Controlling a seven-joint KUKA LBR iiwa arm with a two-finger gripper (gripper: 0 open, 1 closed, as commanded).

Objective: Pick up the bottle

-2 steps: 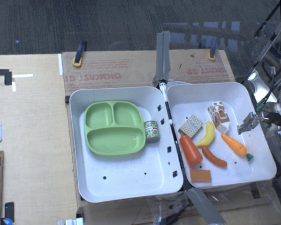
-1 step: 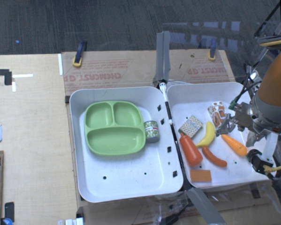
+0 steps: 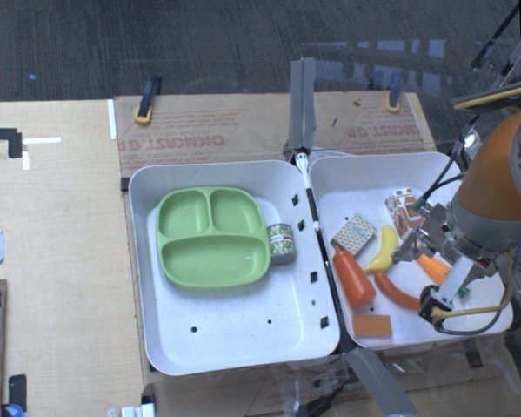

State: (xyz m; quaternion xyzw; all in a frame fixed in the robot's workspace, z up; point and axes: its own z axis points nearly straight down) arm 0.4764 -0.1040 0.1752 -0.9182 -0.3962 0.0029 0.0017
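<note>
Bottle (image 3: 353, 279), red-orange, lies on side in right bin (image 3: 363, 176), near left wall, touching banana (image 3: 381, 249). Judged light, stiff plastic, smooth, prone to roll; best grip across mid-body. Gripper (image 3: 419, 243) above clutter right of bottle; grip state: cannot tell.

The left bin (image 3: 151, 279) has lots of bare floor below the green plate (image 3: 211, 236). The right bin (image 3: 363, 173) is crowded: banana (image 3: 383, 249), carrot (image 3: 395, 289) and sponge (image 3: 353, 233) sit close together, with room only near its top.
</note>
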